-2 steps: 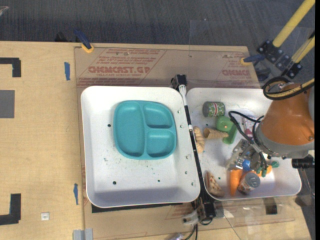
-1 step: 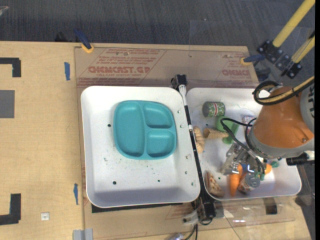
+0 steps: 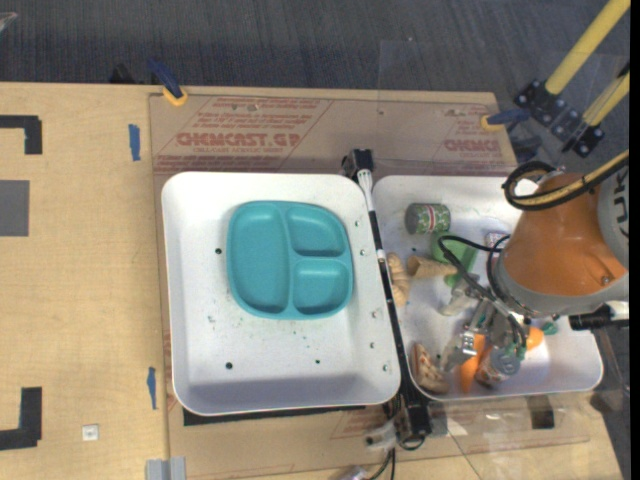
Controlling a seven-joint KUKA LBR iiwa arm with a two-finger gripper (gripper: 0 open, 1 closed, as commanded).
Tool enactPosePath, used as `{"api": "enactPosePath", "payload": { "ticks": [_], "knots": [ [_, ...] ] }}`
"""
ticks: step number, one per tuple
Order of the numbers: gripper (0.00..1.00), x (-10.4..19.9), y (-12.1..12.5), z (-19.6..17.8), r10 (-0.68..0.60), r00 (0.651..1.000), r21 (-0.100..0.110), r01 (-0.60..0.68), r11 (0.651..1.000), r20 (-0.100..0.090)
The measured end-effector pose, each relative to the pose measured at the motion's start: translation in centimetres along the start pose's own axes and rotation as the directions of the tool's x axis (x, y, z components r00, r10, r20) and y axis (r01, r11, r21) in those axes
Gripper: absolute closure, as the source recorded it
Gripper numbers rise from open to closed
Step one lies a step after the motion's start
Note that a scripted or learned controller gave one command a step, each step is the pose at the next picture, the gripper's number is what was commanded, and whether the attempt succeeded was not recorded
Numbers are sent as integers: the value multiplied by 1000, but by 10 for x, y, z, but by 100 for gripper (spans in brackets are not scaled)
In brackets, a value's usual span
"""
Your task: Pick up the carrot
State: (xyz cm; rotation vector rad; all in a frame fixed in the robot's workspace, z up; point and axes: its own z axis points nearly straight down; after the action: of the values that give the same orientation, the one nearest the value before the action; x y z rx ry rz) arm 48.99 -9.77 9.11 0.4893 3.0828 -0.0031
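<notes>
The carrot (image 3: 468,368) is an orange piece lying near the front edge of the right bin (image 3: 575,373), among other small items. My gripper (image 3: 487,346) hangs low over that spot, directly above and against the carrot, with more orange showing just to its right. The arm's orange band (image 3: 558,253) and cables hide much of the right half of the bin.
A green can (image 3: 427,217) lies at the back of the right bin. Tan, bread-like pieces (image 3: 400,274) sit along the bin's left wall, another (image 3: 430,366) at the front. The left bin (image 3: 200,348) holds a teal divided plate (image 3: 291,259).
</notes>
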Motion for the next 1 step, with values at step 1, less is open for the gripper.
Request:
{"api": "enactPosePath", "payload": {
  "ticks": [1],
  "knots": [
    [0,2,-2,0,-161,987,-6,161,987,1]
  ]
}}
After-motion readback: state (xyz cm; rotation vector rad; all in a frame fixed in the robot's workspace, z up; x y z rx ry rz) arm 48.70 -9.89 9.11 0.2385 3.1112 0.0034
